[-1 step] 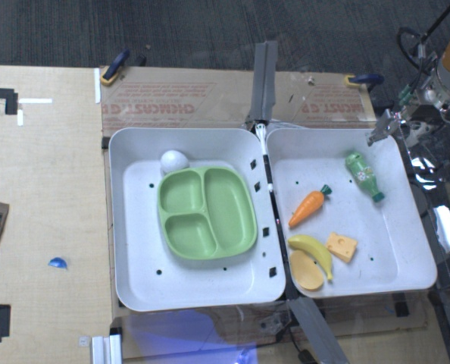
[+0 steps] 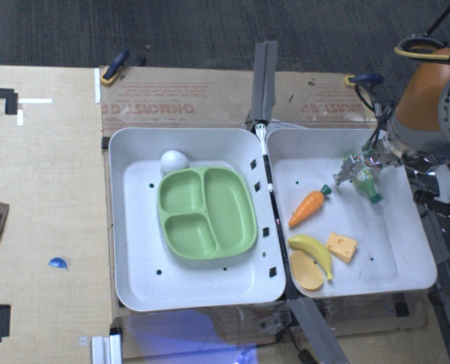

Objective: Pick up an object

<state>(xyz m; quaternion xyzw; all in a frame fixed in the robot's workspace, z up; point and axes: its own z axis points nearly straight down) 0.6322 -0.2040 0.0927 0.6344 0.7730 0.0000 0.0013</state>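
So the gripper [image 2: 359, 171] sits over the upper part of the right bin [image 2: 407, 279], reaching in from the right. There's some greenish thing [image 2: 369, 188] right at its tip, but it's too small and cluttered to tell what that is or whether it's actually being held. Whether the jaws are apart or together, I can't tell from this angle.

Nearest obvious target is the carrot [image 2: 308, 207] — it lies just down and to the left of the gripper, near but not touching. Its long axis runs diagonally, green top pointing up-right toward the gripper, tip pointing down-left. I'd guess a grab across the narrow width is the way to go.

Further down in the same bin: the banana [image 2: 314, 250], a cheese wedge [image 2: 342, 246] just right of it, and an orange disc [image 2: 307, 273] partly under the banana. The left bin [image 2: 134, 226] holds a green divided plate [image 2: 207, 211] and a white ball [image 2: 173, 160] touching its top-left edge — well apart from the gripper.
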